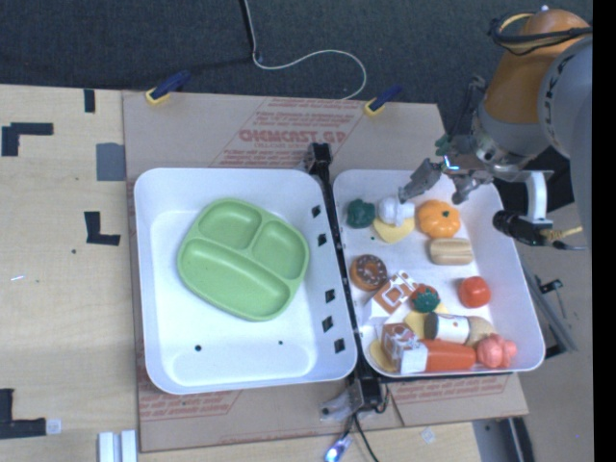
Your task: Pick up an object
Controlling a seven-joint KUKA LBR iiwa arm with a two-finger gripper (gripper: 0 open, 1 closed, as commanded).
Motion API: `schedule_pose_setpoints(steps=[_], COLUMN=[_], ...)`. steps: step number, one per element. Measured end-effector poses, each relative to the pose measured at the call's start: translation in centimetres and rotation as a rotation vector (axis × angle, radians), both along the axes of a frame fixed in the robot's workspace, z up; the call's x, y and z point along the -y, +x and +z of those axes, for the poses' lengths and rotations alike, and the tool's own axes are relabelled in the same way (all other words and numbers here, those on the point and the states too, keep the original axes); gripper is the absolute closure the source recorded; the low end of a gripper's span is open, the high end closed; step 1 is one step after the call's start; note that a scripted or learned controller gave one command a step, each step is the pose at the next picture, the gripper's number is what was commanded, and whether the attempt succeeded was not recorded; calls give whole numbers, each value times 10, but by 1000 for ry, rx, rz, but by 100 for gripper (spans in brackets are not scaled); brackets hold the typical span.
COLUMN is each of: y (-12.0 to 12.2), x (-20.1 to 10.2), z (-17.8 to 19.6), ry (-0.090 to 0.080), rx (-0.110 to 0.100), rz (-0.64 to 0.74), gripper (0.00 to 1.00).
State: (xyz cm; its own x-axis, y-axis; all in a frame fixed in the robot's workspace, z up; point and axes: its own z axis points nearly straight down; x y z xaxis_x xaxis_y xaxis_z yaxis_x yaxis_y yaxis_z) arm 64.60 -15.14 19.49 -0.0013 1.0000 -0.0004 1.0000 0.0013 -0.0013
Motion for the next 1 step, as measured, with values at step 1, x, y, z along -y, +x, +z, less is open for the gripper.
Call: schedule_pose_setpoints(steps=[1], y=[-13], x=[73], z=[10], ry=[-3], rx=[1], rz=[-6], gripper=[0])
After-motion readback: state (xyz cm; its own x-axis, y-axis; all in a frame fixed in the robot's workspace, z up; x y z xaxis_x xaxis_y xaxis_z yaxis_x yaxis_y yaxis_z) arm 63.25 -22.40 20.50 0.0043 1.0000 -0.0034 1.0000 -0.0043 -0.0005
